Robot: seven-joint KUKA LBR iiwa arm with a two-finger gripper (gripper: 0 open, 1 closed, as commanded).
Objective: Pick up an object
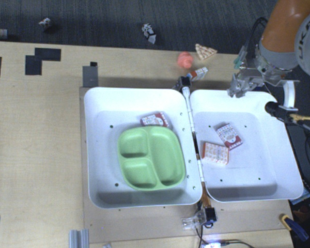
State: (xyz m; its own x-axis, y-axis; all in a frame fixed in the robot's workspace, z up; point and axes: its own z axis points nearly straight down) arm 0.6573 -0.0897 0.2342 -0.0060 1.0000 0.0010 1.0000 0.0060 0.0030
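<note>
- Left bin (93,154): green divided tray (151,157) at centre, small red-and-white packet (155,119) touching its upper edge, bare white floor along the rim
- Right bin (279,154): two packets (228,135) (215,153) left of centre, open floor right and below
- Gripper (238,88) over right bin's upper rim, apart from packets; fingers' state: cannot tell

Single fixed camera, above bench (36,154), looking down at slant toward 12 o'clock. Mid distance: both white bins, left bin (101,138) and right bin (268,138), fully in frame. Dark floor (93,9) at 12 o'clock. Arm (289,30) enters at 2 o'clock.
</note>
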